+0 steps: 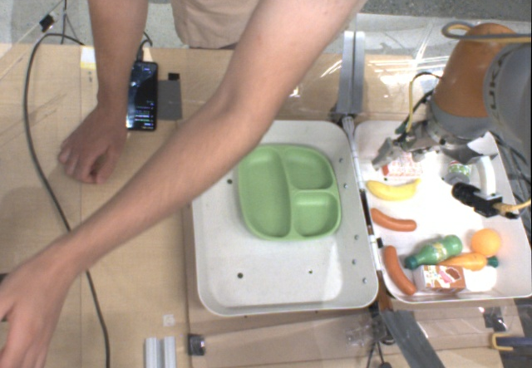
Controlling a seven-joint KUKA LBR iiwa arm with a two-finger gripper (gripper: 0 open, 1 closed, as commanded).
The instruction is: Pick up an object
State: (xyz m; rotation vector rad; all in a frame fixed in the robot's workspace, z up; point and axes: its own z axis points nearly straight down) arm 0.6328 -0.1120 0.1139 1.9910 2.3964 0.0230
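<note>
My gripper [392,150] is low over the back left corner of the right bin [507,296], just above a small red and white packet [405,167]. In front of the packet lie a yellow banana [392,188] and a red sausage [393,220]. A second sausage [397,269], a green bottle [432,251], a carrot [465,260], an orange [486,240] and a juice carton [443,277] crowd the front of that bin. Nothing shows between the gripper and the packet.
A green divided plate [289,192] sits in the left bin [274,291]. A person's forearm [191,167] stretches across that bin's left side and over the bench. Their other hand [87,150] rests beside a phone [143,96].
</note>
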